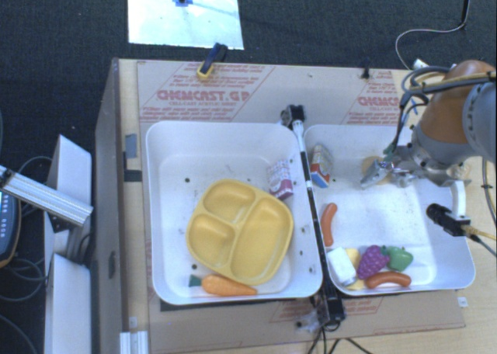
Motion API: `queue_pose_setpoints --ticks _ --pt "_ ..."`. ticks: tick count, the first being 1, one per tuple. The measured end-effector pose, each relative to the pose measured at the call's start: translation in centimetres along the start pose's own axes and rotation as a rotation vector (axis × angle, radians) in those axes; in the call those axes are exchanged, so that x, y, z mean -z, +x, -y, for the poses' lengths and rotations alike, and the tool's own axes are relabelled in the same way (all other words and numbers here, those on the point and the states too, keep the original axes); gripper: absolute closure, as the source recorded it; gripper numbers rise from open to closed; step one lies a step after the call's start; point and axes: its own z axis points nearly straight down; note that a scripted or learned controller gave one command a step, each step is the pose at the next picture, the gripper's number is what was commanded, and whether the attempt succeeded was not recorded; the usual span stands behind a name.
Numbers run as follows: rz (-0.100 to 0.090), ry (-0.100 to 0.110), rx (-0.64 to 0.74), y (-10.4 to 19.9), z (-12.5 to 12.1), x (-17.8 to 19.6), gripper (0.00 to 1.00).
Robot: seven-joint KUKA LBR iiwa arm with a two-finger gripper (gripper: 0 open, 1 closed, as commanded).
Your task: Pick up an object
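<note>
left bin (167, 189): yellow divided plate (239, 230), carrot (227, 286), small can (280, 178)
right bin (458, 263): sausages, grapes (372, 260), small carton (319, 166)
bench writing: "CHEMCAST GP"
gripper (376, 174): fingers' state cannot be told, nothing seen held

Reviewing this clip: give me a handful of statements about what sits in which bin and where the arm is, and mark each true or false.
1. The yellow divided plate lies in the left bin. True.
2. The carrot lies in the right bin. False: it lies in the left bin, by the plate's near edge.
3. The purple grapes sit in the right bin, near its front edge. True.
4. The tool is over the left bin. False: it is over the right bin, near its back wall.
5. The plate's compartments hold toy food. False: they look bare.
</note>
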Motion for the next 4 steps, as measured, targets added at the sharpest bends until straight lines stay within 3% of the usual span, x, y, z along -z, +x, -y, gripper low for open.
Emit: queue_pose_setpoints --ticks 1,2,3,4 --pt "0.001 -0.004 0.001 0.8 -5.2 0.2 0.0" --pt "0.002 -0.003 -0.001 0.8 -4.2 0.2 0.0" --pt "0.004 -0.015 0.003 0.8 -4.6 1.7 1.0" --pt "0.003 -0.005 -0.002 -2.7 0.2 8.7 1.0"
